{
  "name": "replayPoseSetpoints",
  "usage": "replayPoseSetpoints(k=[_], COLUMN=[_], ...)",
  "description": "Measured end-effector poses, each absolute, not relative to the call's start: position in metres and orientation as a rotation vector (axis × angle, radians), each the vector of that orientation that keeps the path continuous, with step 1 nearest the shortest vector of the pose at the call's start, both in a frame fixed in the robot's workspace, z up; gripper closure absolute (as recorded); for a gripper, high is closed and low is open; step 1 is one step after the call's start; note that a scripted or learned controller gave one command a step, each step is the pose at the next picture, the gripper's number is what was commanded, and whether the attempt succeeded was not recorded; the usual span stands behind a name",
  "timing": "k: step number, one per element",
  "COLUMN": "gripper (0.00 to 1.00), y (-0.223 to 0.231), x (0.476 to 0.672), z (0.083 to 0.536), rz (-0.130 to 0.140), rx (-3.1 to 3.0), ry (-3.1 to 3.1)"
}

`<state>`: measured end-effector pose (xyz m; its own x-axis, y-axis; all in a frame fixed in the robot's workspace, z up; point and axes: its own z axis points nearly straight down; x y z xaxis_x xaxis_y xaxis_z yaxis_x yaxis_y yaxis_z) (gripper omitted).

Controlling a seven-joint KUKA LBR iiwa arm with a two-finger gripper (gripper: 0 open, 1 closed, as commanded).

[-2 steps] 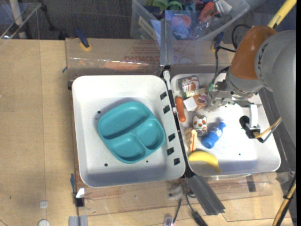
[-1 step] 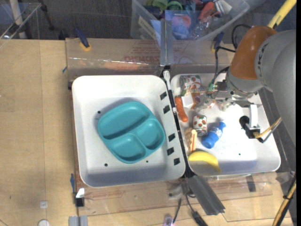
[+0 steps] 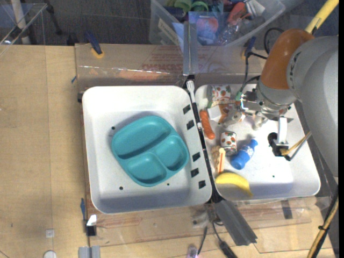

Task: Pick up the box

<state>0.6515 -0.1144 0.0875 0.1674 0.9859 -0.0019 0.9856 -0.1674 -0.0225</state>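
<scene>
Two bins: a left bin (image 3: 99, 193) and a right bin (image 3: 282, 180), both shallow and white, sit side by side on a pale wooden counter (image 3: 32, 144), touching along their shared middle edge.
Left bin: it holds one teal plate (image 3: 150, 149) with three compartments, lying flat near the middle of the bin, turned at a slant.
Right bin: several small things lie crowded along its left side, while its right half is mostly bare white.
Box (image 3: 219, 97): a small white box with coloured pictures on it lies at the far left corner of the right bin, close to the far wall.
Carrot (image 3: 206, 123): an orange carrot-like stick lies lengthwise along the left wall, just nearer than the box.
Spotted container (image 3: 229, 140): small, white with red spots, right of the carrot, near the middle of the bin.
Bottle (image 3: 244, 155): blue, lying on its side, just right of and nearer than the spotted container.
Banana (image 3: 233, 182): yellow, at the near left corner of the right bin.
Arm (image 3: 282, 63): grey with an orange band, it reaches in from the right and bends down over the far part of the right bin.
Jaws: low over the far part of the right bin, just right of the box; open or closed cannot be told, and nothing is seen held between them.
Tub (image 3: 215, 9): a clear plastic tub of mixed colourful items stands beyond the bins.
</scene>
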Motion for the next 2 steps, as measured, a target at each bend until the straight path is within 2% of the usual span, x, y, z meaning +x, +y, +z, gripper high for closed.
replayPoseSetpoints(k=[1, 2], gripper=[0.0, 1.0], y=[-0.094, -0.096], x=[0.629, 0.63], z=[0.09, 0.1], rz=[-0.006, -0.007], rx=[-2.187, -2.193], ry=[-2.263, -2.264])
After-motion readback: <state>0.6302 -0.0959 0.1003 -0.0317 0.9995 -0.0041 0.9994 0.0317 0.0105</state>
